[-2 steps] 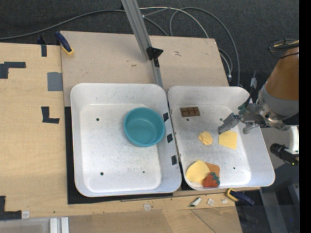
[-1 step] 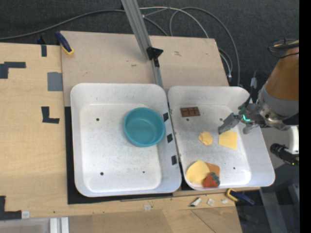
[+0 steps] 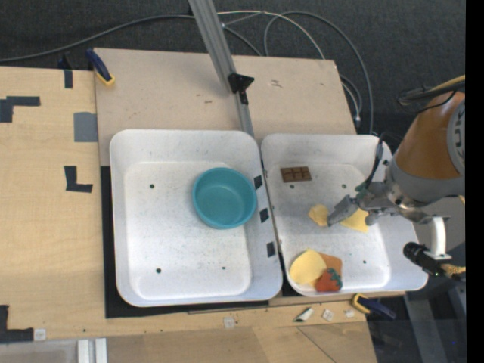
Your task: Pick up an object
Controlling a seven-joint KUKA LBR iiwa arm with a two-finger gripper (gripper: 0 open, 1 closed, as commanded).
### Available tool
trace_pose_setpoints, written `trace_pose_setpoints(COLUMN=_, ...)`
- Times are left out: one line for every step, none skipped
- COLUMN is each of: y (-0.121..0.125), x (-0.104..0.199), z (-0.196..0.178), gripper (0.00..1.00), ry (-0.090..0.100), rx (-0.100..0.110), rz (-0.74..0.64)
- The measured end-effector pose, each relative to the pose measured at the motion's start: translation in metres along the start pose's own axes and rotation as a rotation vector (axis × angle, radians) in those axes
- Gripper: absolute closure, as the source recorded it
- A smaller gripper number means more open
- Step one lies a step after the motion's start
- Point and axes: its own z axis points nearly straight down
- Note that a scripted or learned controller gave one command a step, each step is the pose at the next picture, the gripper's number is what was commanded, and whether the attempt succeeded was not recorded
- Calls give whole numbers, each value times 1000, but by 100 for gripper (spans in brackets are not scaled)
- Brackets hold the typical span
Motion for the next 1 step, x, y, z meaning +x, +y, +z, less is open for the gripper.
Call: trace_pose_setpoints(y=-1, x=1, z=54, gripper=0, ry=0, rx=0, rz=0)
